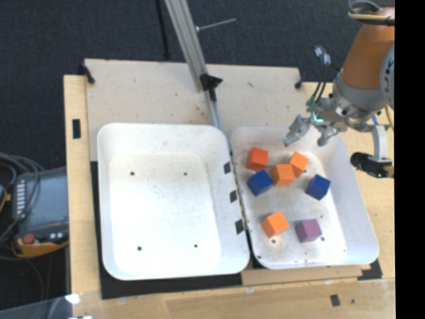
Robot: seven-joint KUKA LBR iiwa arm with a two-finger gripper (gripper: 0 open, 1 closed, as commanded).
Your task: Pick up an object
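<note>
A robotics lab, by the look of it: a plain wooden tabletop (166, 92) on dark carpet carries two white bins (166, 138), an aluminium rail (186, 32) slants overhead, cables (20, 168) trail at the left beside what may be a handheld controller (40, 241), and foam cubes (275, 223) lie as test pieces.

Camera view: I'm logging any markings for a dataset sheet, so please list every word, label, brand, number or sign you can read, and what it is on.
None can be read.
Blocks in the right bin: plain faces, no print.
Left bin: dark dots, no text.
Grey device at the left edge: too blurred to tell whether it carries a label.
Arm and gripper: no legible marking.
</note>
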